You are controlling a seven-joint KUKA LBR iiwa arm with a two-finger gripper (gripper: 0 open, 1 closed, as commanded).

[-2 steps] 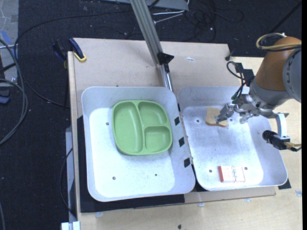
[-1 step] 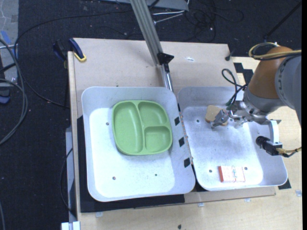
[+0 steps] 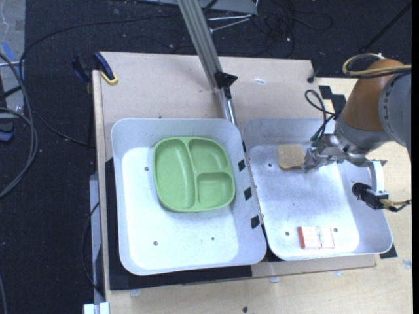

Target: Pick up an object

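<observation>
Gripper (image 3: 310,161) low in right bin (image 3: 366,241), touching tan block (image 3: 289,157) just left; finger state indeterminate. Likely positioned to grasp. Red box (image 3: 313,237) well below, untouched.

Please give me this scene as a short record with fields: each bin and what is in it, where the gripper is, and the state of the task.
left bin: holds a green divided plate, three compartments, lying flat
right bin: holds a tan block near the far side and a small red and white box near the front edge
gripper: low in the right bin, right beside the tan block; contact cannot be told
arm: reaches in from the right
task state: no object seen lifted
</observation>
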